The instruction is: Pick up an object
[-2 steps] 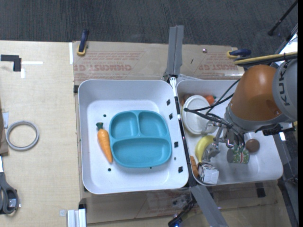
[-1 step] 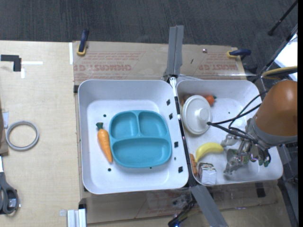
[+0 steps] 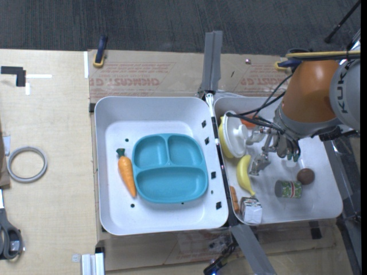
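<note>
One banana [image 3: 245, 173] is seen in the right bin [image 3: 321, 211], its long axis running near to far, just beside the gripper [image 3: 259, 164]. Whether the gripper is clamped cannot be told. One carrot [image 3: 127, 173], leaf end far, lies beside one blue tray [image 3: 170, 168] in the left bin [image 3: 109, 125].

A robotics lab: 2 white bins [image 3: 109, 171] of toy food on a taped cardboard-covered bench [image 3: 143, 73].
</note>
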`<control>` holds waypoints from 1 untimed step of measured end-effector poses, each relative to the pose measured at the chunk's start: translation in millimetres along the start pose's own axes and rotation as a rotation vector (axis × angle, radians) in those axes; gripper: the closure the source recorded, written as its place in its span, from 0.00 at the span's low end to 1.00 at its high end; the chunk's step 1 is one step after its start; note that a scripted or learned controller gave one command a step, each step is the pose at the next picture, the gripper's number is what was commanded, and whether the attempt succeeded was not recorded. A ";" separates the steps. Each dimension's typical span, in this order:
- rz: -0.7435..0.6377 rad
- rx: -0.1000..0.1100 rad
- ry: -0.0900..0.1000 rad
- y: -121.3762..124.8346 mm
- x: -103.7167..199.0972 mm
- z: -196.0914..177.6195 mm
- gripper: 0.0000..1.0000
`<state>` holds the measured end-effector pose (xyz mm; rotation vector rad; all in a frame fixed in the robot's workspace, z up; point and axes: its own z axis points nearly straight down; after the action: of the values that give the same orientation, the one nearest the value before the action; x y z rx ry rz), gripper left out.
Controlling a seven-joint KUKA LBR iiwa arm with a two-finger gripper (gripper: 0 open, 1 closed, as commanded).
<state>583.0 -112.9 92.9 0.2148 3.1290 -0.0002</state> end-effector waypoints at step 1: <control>-0.040 0.000 0.004 6.9 89.9 0.8 0.00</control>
<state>494.8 -93.8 91.7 0.1516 3.1371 0.0000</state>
